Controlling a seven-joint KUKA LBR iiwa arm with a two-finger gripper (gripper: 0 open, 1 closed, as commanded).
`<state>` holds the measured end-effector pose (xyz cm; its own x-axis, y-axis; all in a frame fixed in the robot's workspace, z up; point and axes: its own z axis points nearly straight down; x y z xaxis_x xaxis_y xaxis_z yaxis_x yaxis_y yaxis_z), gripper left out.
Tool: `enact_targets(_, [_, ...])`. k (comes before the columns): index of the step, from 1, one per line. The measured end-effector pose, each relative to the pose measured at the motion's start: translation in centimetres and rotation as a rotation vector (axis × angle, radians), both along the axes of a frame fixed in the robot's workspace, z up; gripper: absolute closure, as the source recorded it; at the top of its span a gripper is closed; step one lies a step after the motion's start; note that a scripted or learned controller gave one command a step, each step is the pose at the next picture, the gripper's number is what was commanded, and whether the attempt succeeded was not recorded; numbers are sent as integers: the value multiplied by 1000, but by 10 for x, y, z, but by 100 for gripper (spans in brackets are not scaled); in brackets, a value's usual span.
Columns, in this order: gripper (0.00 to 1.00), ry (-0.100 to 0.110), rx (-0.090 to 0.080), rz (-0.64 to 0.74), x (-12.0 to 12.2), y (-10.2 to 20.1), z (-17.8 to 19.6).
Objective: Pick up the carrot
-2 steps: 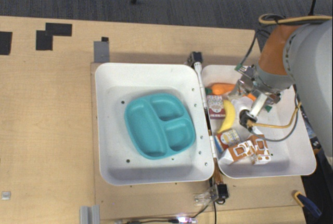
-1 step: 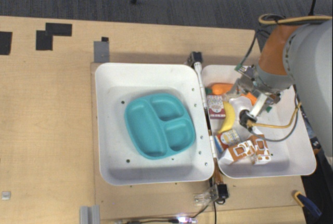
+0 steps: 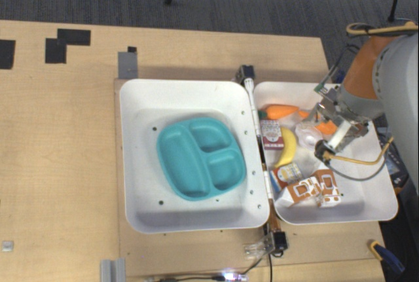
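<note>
Orange carrot [image 3: 283, 112] lies in the far part of the view's right bin [image 3: 359, 203], long axis across the view, just beside the gripper [image 3: 319, 118] toward the view's left; whether that gripper is clenched or released, I cannot tell.

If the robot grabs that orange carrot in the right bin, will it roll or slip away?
The carrot looks round and tapered, so it would probably roll or squirt sideways if pinched off-centre. Its surface looks smooth, so it may be slippery. The bin wall and the small box close by might stop it rolling far.
</note>
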<state>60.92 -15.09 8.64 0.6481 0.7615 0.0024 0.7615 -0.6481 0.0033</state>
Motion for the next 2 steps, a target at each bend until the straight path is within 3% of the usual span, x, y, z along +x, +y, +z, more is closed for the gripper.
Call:
enact_targets(1, [100, -5, 1, 8, 3, 2, 13])
enact_targets(2, [100, 3, 6, -438, -3, 51, 57])
